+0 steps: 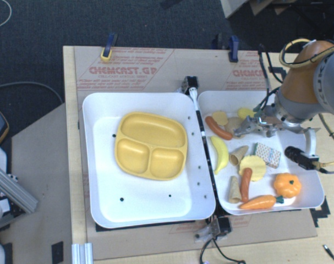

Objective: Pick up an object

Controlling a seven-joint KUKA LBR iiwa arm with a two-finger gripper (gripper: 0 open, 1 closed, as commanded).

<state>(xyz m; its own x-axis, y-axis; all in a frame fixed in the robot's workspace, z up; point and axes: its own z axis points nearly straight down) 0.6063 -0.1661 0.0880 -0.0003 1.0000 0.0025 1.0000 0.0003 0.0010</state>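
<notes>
- Nearest me, a carrot (258, 203) lies along the right bin's (315, 199) front edge, with a small pumpkin (287, 185) just behind it, both well in front of my gripper (249, 126).
- Between those and the gripper sit a yellow wedge (255, 166) and a patterned block (267, 155).
- Just left of the gripper lie a sausage (218, 128) and a banana (220, 153).
- Whether the gripper is open or has anything in it, I cannot tell.
- Far left, a yellow divided plate (151, 146) rests in the left bin (98, 164).

- The grey arm with its orange band (311, 76) runs off the right edge.
- Its gripper (249, 126) hides part of the right white bin (315, 194); finger state unreadable.
</notes>
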